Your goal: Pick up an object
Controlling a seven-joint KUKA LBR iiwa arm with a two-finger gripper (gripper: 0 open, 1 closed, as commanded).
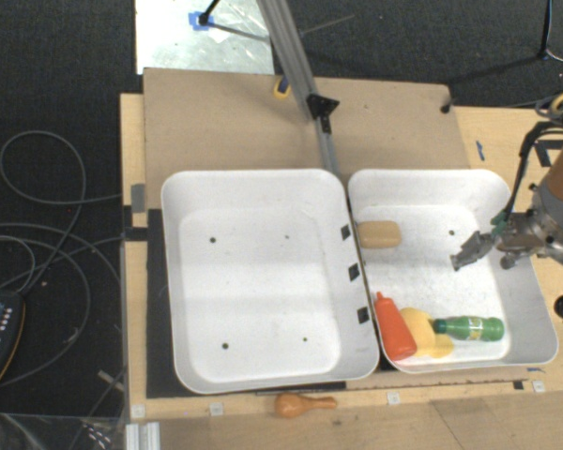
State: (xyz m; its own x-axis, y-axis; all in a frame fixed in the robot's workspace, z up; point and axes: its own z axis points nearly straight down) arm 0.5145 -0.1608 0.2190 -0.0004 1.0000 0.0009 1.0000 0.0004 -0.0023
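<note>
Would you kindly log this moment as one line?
claw: open, above right bin | held: nothing | right bin: tan block, red bottle, green bottle

Two bins sit side by side on the bench (413,111), touching along their inner edges. In the right bin (422,190), a bread roll (379,234) lies against the left wall, toward the back. Along its front wall, from left to right, lie a sauce bottle (394,326), a banana (426,332) touching it, and a drink bottle (469,327) on its side. The gripper (488,251) hangs over the right bin's right side, behind the drink bottle. Before the left bin (253,279), on the bench edge, lies a small pear-shaped thing (303,404).
</note>
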